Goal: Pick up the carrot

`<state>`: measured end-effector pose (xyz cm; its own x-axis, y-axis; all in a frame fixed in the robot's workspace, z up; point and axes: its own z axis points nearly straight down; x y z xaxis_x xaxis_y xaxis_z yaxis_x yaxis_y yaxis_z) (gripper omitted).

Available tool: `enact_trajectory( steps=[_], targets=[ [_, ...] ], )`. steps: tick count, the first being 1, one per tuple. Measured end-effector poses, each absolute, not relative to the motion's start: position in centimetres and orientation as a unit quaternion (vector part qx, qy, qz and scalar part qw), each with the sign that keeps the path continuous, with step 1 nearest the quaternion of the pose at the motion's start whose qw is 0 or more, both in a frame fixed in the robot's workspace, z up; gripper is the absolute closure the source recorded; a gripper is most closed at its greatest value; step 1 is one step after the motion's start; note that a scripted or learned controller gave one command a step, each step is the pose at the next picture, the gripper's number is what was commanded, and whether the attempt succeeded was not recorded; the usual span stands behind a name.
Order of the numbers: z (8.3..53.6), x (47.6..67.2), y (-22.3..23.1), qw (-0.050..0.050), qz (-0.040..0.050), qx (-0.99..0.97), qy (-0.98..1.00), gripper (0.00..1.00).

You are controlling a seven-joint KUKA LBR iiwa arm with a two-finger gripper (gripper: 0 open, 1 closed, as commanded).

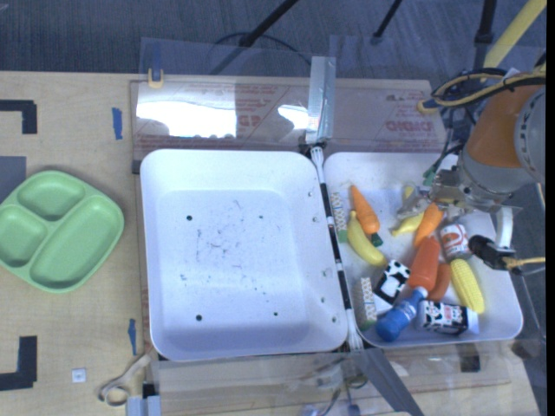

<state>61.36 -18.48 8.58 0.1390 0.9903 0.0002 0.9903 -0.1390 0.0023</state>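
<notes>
Pincer (436, 199) sits low over the carrot (428, 221) in the right bin (512, 319); its opening is hidden.

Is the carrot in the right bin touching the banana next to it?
Touching. In the camera view, the carrot lies at a slant with its lower end resting against the banana, and no white bin floor shows between them there.
</notes>
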Motion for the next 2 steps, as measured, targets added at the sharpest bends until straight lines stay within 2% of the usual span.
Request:
enact_trajectory(
  steps=[1,2],
  targets=[
    [9.6,61.5,-18.5,0.001,0.0021,0.755,0.656,1.00],
    [8.6,63.7,-12.8,0.000,-0.0009,0.723,0.691,1.00]
  ],
)
